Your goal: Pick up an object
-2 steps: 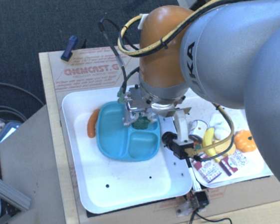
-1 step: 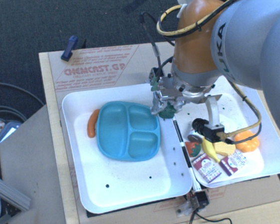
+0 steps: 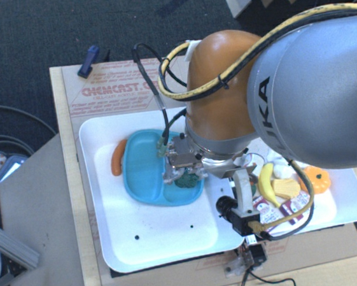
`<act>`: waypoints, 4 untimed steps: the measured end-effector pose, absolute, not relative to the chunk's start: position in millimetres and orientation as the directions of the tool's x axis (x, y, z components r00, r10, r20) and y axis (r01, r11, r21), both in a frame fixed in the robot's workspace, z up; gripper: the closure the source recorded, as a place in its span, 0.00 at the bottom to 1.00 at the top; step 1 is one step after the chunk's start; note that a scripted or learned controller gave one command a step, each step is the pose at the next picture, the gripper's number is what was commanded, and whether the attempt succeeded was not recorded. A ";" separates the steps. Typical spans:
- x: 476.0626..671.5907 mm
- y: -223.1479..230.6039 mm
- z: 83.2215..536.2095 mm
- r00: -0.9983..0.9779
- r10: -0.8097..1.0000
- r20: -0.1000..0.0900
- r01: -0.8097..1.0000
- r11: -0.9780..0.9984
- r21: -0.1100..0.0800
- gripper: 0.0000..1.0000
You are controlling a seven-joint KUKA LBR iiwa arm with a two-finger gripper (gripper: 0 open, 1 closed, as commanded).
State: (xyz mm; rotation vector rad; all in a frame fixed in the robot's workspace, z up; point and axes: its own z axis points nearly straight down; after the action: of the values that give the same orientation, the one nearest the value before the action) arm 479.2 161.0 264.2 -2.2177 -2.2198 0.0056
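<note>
The blue plate lies in the left bin, a little to the far side of its middle, and its right part goes under the arm. A small dark green object sits on the near right part of the plate, directly below the end effector. The end effector hangs over the right edge of the plate, but the wrist covers it, so I cannot tell how it stands or whether it touches anything. An orange carrot-like piece lies just beside the left edge of the plate, on the white floor of the bin. The near part of the left bin shows bare white with two small dark dots. In the right bin there is a yellow banana, a yellow block, an orange object to the right of them, and a packet with red and white print nearer. The grey arm with its orange band crosses from the right. A black and yellow cable curls around it. Both bins rest on the tabletop, which carries red lettering on its far part.
</note>
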 end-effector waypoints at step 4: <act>635.5 101.6 92.3 -0.002 1.000 0.008 1.000 0.002 0.003 0.00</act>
State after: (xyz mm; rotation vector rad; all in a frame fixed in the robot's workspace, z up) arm 635.5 101.6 92.3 -2.2165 -2.2220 -0.0122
